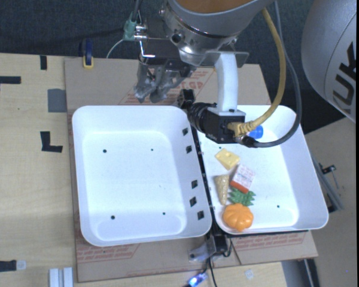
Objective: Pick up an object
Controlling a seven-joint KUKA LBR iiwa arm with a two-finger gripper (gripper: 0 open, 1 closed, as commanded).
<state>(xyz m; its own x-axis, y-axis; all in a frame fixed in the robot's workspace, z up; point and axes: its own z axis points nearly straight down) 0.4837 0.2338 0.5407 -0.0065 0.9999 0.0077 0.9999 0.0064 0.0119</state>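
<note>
While the gripper hung above the bins' far edge, grip unreadable, the toy pumpkin lay near-right of it.

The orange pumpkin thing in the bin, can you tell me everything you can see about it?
The orange pumpkin is small, round and shiny, like a plastic toy, with soft ribs down its sides. It sits in the right bin, near the front edge and close to the wall between the two bins. Green leaves of a little toy carrot lie right against its top, and a pale yellow wedge lies just behind it. Nothing is holding it.
</note>
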